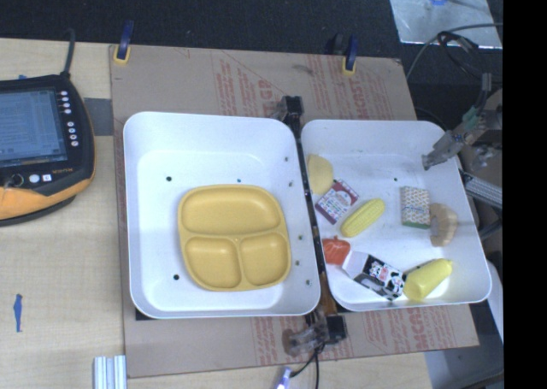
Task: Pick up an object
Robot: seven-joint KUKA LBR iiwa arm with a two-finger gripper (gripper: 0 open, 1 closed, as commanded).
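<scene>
My gripper [434, 156] hangs at the right bin's [385, 141] far right, above a bare patch of its floor, with nothing seen in it. Below it lie a green-and-white box [415, 206] and a tan bread piece [443, 223]. A yellow corn cob [362, 217] and a small red-and-white packet [336, 202] lie mid-bin. A pale yellow round thing [319, 175] leans at the left wall. Along the front edge are a red item [336, 251], a black-and-white carton [377, 274] and a yellow oblong fruit [426, 279].
The left bin [149, 173] holds a yellow divided plate [232, 236]. A teach pendant [34, 144] lies on the bench at far left. Blue clamps [123, 41] [349, 52] pin the cardboard at the back. Metal brackets [292, 108] join the bins.
</scene>
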